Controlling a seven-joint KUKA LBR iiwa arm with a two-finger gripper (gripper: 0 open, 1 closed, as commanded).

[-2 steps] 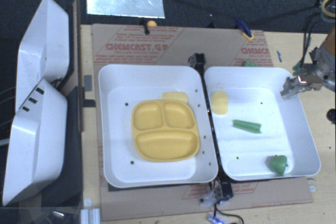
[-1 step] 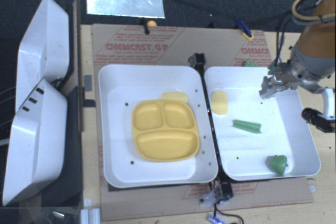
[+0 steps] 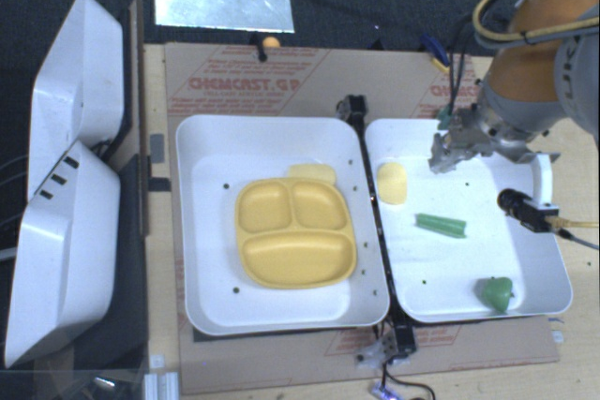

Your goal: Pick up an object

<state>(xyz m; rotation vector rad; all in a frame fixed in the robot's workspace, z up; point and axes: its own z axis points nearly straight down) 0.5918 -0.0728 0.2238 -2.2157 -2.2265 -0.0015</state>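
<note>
arm: KUKA arm (image 3: pixel 539 42) reaches in from the right, wrist over the back of the right bin (image 3: pixel 539 290).
gripper: gripper (image 3: pixel 448 155) hangs above bare bin floor near the back wall, nothing between its fingers; too small and blurred to tell if they're apart or together.
candidates: 3 loose items in the right bin. Pale yellow piece (image 3: pixel 391 182) lies just beside the left wall, nearest the gripper. Green bean-like piece (image 3: pixel 441 224) lies flat mid-bin with free space all round. Green pepper-like piece (image 3: pixel 496 292) sits in the front right corner.
left bin: left bin (image 3: pixel 202 201) bears a yellow 3-compartment tray (image 3: pixel 295 232), with a pale yellow block (image 3: pixel 312 172) touching its back edge.
judgement: pick not yet made. The yellow piece is closest, but the wall likely crowds 1 finger; the bean looks the cleaner grab.
</note>
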